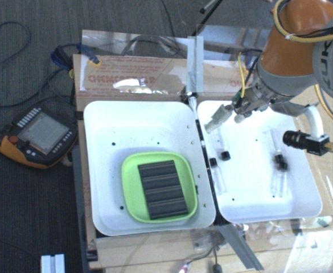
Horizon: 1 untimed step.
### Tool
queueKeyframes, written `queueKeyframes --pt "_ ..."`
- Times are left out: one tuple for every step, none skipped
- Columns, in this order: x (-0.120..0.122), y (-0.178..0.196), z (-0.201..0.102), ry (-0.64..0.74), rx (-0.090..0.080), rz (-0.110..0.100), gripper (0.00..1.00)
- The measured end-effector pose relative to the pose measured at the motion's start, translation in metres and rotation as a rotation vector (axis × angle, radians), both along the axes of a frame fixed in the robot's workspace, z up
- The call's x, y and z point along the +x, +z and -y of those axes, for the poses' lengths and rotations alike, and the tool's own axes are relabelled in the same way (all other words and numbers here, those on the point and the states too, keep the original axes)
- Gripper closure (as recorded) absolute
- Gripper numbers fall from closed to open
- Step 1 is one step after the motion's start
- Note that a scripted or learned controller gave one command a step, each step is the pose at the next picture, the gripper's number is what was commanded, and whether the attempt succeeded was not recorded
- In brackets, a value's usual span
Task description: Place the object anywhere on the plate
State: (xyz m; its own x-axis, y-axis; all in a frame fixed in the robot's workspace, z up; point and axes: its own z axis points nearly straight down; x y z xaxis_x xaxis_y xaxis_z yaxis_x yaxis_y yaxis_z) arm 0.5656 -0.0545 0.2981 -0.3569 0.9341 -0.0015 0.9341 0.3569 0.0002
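A green square plate [131, 178] lies in the left white bin [101, 135], toward its front. A dark grey ribbed block [163, 189] rests flat on the plate, covering most of its middle. My gripper [249, 169] hangs over the right white bin [257, 209], well to the right of the plate. Its two translucent fingers [277, 175] stand far apart, open, with nothing between them. The grey arm with its orange band [300, 27] comes in from the top right.
A metal divider [203, 152] separates the two bins. A cardboard sheet [132, 75] lies behind the left bin. A handheld control pendant [38, 135] sits on the floor at left. A small black device [303, 140] juts out at the wrist.
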Motion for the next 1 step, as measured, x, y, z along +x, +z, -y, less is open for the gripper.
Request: queueKeyframes --pt "0.0254 -0.0309 -0.0035 0.183 -0.001 -0.001 0.0"
